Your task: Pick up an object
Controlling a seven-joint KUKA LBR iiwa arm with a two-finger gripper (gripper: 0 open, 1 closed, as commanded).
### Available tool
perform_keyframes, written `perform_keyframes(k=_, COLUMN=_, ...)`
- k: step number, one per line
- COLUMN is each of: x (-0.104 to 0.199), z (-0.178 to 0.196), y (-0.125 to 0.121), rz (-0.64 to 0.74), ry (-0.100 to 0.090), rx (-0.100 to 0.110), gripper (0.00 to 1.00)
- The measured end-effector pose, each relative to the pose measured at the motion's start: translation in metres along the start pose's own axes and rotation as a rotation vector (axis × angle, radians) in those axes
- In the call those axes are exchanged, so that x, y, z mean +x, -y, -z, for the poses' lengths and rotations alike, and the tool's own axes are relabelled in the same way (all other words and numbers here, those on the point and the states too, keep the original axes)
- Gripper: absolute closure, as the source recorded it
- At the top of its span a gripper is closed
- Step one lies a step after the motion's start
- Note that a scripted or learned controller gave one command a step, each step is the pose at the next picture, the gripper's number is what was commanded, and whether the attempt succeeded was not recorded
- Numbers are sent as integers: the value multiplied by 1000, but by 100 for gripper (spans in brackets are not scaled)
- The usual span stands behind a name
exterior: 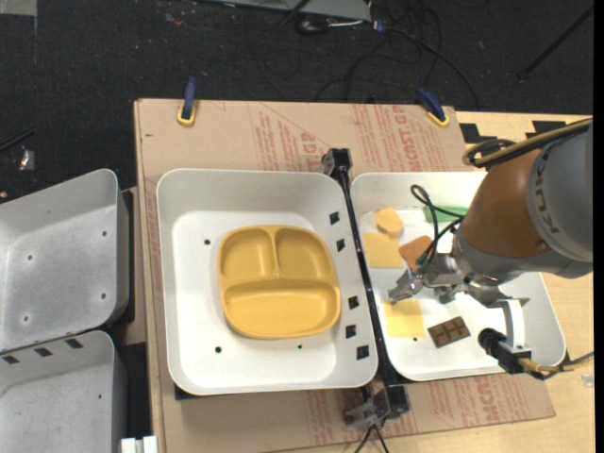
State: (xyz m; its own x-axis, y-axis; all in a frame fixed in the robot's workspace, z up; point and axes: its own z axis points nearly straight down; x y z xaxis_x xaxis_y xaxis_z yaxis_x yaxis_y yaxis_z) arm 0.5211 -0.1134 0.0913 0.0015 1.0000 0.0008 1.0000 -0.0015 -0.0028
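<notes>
You've got the arm point(528, 215) reaching in from the right edge of the surface point(255, 125), wrist w/ orange band sitting over the right bin point(543, 343). The jaws point(408, 289) are down low near the middle of that bin, towards its left wall. Can't tell how far apart they stand or whether anything's in them; the wrist and cabling hide too much.

Objects in the right bin: a round orange piece point(389, 221) near the far left part, a pale yellow square point(382, 249) just beside it on the near side, and a small orange-brown piece point(414, 249) touching or just beside that square, close to the jaws. Another pale yellow flat piece point(404, 321) lies right under/near the jaws, on the near side. A dark brown chocolate-like block point(447, 331) sits just beside it, nearer the bin's front edge.

Left bin point(184, 253) holds a yellow divided plate point(279, 282), approx. central, three compartments, lying flat.

Two clamps, blue and yellow point(188, 102), sit on the surface's far edge.
</notes>
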Motion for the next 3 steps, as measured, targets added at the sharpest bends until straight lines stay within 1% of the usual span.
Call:
perform_keyframes(k=1, x=0, z=11, y=0, rz=-1, ry=0, rx=-2, gripper=100)
perform_keyframes(k=2, x=-4, z=54, y=-5, rz=3, ry=2, rx=-6, gripper=100)
perform_keyframes(k=3, x=-5, z=115, y=1, rz=3, ry=2, rx=-8, gripper=100)
